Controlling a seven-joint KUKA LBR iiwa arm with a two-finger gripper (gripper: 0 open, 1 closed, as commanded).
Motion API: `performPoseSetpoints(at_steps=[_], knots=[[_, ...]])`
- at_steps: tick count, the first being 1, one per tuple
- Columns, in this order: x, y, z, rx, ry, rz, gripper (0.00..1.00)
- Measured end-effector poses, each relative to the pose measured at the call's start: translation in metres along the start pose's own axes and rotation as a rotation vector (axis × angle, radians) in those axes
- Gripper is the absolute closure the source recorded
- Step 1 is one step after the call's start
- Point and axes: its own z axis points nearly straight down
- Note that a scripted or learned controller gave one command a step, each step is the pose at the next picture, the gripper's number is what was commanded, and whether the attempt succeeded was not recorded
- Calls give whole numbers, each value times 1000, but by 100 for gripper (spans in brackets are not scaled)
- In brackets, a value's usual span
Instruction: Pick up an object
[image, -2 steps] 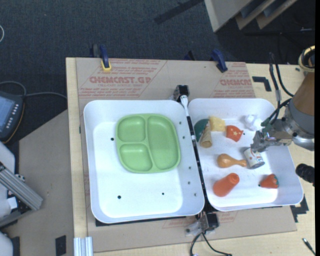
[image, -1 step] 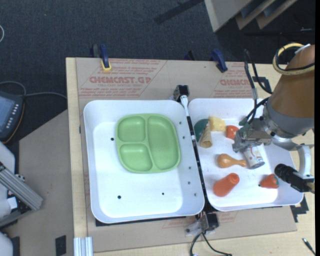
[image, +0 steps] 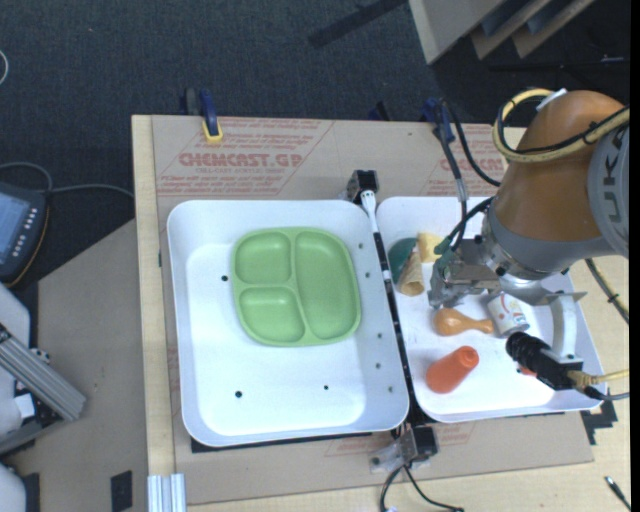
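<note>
Progress looked slight: nothing had been lifted, and every object lay on a bin floor. The gripper (image: 452, 283) hung low in the right bin (image: 420, 212), among the small things there, but whether it was released or clenched could not be told, and nothing showed between its tips. Nearest below it lay a tan pear-shaped toy (image: 461, 322), smooth and rounded, on its side; this seemed the likeliest target. An orange cylinder (image: 452, 369) lay just beyond it, and a dark green piece (image: 404, 257) sat beside the wall. The green divided plate (image: 297, 286) rested in the left bin (image: 200, 300). Grasping and raising remained to do.
</note>
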Motion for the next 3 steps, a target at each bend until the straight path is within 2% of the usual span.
performPoseSetpoints(at_steps=[1, 2, 3], knots=[[36, 14, 19, 2, -1, 2, 100], [34, -7, 17, 1, -2, 8, 100], [32, 1, 27, 1, -3, 7, 100]])
